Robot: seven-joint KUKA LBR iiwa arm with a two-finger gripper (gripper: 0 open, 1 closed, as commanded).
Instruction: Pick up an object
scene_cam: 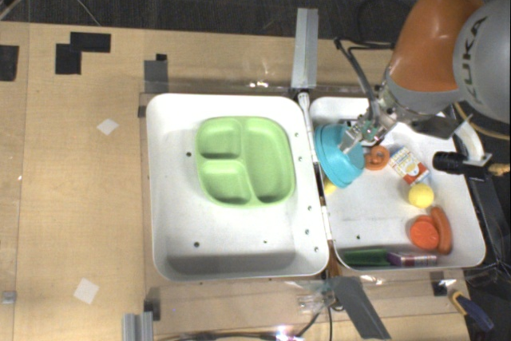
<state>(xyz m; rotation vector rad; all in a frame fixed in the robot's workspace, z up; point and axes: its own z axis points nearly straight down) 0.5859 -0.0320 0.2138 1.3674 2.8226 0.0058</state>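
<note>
A blue bowl (337, 158) stands tilted on its side at the left edge of the right bin (375, 212), against the divider between the bins. My gripper (355, 138) reaches down from the upper right to the bowl's upper right rim. Its fingers are closed on that rim. A small orange object (377, 157) lies just right of the gripper. Further right are a white, red and blue carton (406, 165), a yellow lemon (421, 196) and an orange-red toy (429, 231).
A green divided plate (243, 160) lies in the left bin (172, 235). A dark green bar (367, 257) and a purple item (413, 258) lie along the right bin's front wall. A yellow bit (329, 188) peeks out beneath the bowl.
</note>
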